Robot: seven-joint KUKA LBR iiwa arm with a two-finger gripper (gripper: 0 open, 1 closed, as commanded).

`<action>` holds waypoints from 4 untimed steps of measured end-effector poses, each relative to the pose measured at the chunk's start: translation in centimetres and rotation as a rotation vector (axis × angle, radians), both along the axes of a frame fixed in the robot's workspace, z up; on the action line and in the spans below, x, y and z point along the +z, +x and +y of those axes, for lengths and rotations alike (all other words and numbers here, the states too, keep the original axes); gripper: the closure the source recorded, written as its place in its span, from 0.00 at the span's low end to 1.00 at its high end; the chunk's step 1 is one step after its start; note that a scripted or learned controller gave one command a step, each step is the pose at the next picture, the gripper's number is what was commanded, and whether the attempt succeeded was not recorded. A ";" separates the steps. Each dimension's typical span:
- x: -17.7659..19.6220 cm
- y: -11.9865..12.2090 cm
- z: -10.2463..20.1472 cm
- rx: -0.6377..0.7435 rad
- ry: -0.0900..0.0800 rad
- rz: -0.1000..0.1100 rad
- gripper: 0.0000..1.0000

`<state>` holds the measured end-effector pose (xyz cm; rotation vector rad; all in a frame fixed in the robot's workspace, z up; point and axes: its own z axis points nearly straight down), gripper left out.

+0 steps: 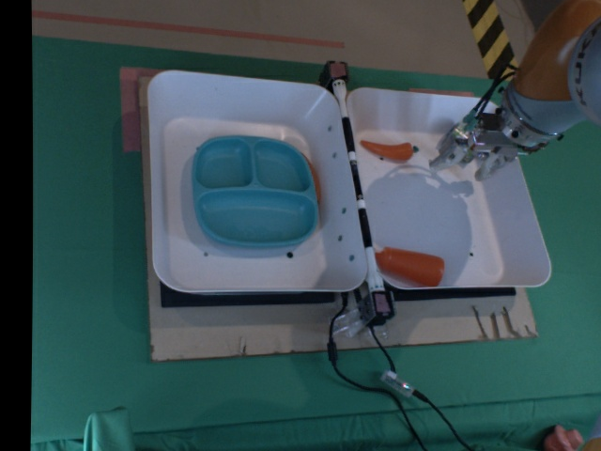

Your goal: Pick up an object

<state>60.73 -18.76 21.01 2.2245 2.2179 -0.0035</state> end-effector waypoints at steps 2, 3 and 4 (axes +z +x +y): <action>6.2 4.2 0.0 0.001 -0.001 -0.002 1.00; 5.9 9.4 0.0 0.001 -0.002 -0.002 1.00; 4.0 2.1 0.0 0.000 -0.001 0.001 1.00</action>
